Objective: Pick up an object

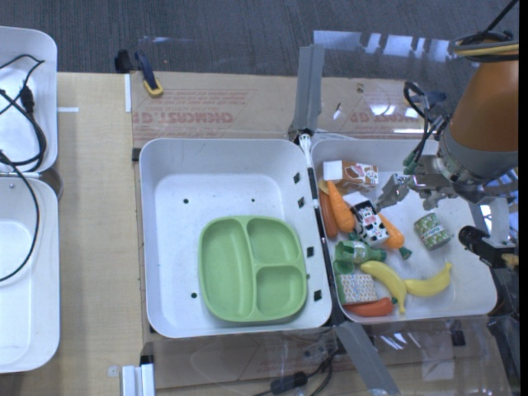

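Note:
The right bin (483, 299) holds a pile of toy food. Two orange carrots (334, 209) lie by its left wall, with a black-and-white carton (370, 223) beside them. In front lie a yellow banana (412, 283), a red pepper (371, 308) and a small patterned box (356, 287). A brown packet (360, 173) and a white block (332, 170) sit at the back, and a green can (431, 230) sits to the right. My gripper (396, 190) hangs over the bin's back middle, just right of the carton and above it. Nothing shows held in it.
The left bin (165, 180) holds a green divided plate (252, 268). The grey and orange arm (487, 114) covers the right bin's far right corner. Cables and a black fitting (483, 246) hang near the can. A white tub (25, 221) stands at the far left.

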Controlling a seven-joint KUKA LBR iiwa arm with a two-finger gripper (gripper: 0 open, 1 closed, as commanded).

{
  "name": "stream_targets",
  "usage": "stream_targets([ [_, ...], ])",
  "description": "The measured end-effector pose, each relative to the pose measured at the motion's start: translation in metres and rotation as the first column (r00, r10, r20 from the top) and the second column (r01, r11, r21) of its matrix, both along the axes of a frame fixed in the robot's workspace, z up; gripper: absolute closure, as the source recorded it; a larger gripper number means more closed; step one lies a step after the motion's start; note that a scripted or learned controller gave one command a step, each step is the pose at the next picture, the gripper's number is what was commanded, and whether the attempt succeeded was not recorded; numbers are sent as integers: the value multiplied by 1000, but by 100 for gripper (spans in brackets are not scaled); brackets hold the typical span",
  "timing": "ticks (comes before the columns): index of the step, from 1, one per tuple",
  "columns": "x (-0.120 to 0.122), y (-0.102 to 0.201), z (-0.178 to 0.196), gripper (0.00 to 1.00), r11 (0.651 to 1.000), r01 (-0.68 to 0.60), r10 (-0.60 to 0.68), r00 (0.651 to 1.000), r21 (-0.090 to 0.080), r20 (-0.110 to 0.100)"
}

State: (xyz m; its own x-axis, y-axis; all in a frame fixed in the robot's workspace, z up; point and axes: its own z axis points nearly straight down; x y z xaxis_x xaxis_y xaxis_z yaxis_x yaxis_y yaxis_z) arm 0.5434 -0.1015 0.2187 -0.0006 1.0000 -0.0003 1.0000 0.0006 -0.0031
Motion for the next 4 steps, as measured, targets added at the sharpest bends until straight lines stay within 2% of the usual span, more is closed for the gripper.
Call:
stream_targets([
  [1, -17, -3, -115, 0, 996, 91, -91, 996, 0, -1],
  [2, -17, -4, -106, 100, 996, 94, -94, 996, 0, -2],
  [3, -17, -4, -106, 0, 996, 94, -94, 996, 0, -2],
  [4, 36, -14, -128, 0, 983, 182, -182, 983, -1, 2],
])
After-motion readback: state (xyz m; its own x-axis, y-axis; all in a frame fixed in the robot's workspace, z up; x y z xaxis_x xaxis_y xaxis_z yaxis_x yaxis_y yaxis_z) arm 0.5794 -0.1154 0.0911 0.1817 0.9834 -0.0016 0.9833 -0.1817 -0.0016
